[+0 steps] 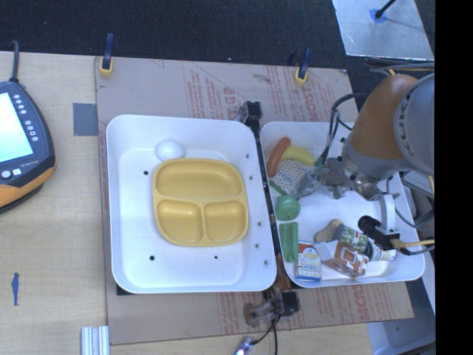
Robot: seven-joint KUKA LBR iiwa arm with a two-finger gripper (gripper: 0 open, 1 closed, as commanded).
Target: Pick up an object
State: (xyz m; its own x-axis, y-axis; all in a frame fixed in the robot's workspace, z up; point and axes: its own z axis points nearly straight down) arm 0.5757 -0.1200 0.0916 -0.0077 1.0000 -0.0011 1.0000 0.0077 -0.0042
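Observation:
My gripper (316, 180) hangs low over the right bin (411, 271), near its upper middle, under the grey arm with its orange band (380, 117). Its tip is beside a pale speckled item (290, 174) and just above-right of a green ball (287, 208). An orange sausage (278, 154) and a yellow piece (300, 154) lie at the bin's far left corner. A green cucumber-like stick (288, 240), a small carton (308, 263), a tan piece (327, 232) and printed packets (349, 251) lie toward the front. Nothing is visibly held.
The left bin (126, 265) holds a yellow divided plate (199, 200) and a white egg (170, 149). A tablet-like pendant (21, 143) lies on the bench at far left. Clamps (107, 58) pin the board at the back. Cables (384, 231) trail along the right bin.

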